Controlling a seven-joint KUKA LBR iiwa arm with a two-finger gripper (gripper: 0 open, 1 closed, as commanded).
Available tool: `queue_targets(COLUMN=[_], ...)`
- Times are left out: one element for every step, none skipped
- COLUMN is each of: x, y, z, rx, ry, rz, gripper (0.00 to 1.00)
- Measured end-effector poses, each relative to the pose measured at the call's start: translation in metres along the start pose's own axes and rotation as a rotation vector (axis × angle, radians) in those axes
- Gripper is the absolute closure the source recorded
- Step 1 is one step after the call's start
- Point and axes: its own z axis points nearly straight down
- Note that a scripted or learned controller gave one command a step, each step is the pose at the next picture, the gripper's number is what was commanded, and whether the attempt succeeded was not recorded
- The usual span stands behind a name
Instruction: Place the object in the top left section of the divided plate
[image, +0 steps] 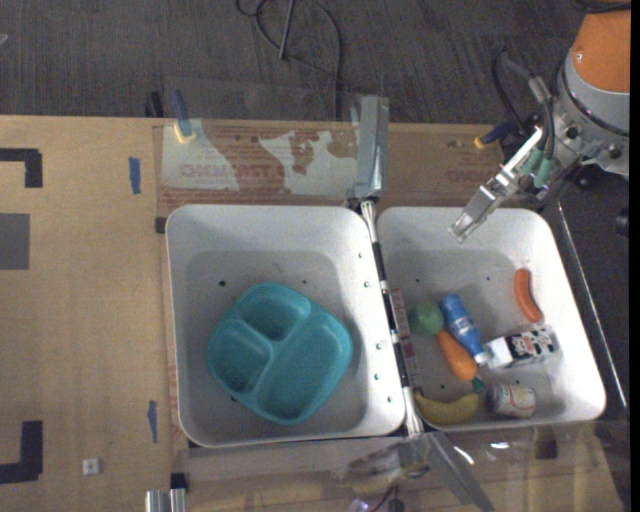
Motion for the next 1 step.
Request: queue_targets(x=[0.0164], y=[0.0094], z=[0.0010], rx=[0.001], ry=[-0.001], rz=[0.594], gripper=[0.00])
